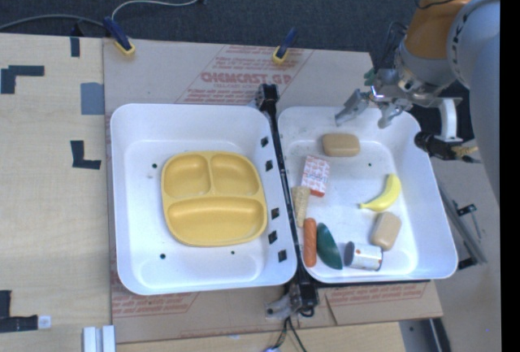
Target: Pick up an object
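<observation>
You have 2 white bins on the bench; take the right bin as your landmark.

1. Gripper: it hangs over the right bin's far rim, its 2 fingers spread apart with nothing between them.
2. Tan bread roll: inside the right bin near its far wall, just below the gripper and apart from it.
3. Red-and-white packet: inside the right bin, toward its left wall, near the roll.
4. Cone-shaped beige piece: against the right bin's left wall, just beside the packet.
5. Carrot: near the right bin's near left corner, lying lengthwise.
6. Dark green piece: just beside the carrot.
7. Small can: on its side by the right bin's near wall.
8. Tan block: just beyond the can.
9. Banana: toward the right bin's right wall, beyond the tan block.
10. Left bin: touching the right bin's left side; you see a yellow divided plate in its middle.
</observation>
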You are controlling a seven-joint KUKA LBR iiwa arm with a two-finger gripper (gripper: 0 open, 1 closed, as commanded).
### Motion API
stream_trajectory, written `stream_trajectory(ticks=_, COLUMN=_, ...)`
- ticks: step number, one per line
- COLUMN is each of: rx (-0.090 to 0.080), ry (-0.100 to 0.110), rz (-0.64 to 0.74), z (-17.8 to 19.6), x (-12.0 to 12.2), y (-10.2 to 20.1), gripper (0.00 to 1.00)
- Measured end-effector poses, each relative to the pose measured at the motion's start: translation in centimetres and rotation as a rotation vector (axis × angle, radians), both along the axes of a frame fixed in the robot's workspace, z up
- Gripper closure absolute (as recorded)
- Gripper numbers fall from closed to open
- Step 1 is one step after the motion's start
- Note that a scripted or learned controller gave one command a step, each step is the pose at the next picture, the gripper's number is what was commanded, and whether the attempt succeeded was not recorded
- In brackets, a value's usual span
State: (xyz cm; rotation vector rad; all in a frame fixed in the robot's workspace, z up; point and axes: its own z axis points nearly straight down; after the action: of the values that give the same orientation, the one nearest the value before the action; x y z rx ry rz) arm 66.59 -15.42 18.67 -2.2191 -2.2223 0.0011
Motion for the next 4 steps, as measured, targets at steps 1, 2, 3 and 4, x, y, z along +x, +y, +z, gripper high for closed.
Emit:
stream_trajectory(ticks=1, rx=-0.002, ry=-0.003, rz=0.001, z=-10.0, x=0.3, y=1.4, gripper=0.00)
stream_trajectory(ticks=2, rx=-0.003, ry=-0.001, rz=0.001, z=-9.2, x=0.3, y=1.4, gripper=1.00)
stream_trajectory(ticks=3, rx=0.001, ry=-0.001, rz=0.002, z=-0.2, x=-3.5, y=8.5, gripper=1.00)
stream_trajectory(ticks=4, rx=0.001, ry=-0.001, rz=0.002, z=4.4, x=-5.7, y=11.1, gripper=1.00)
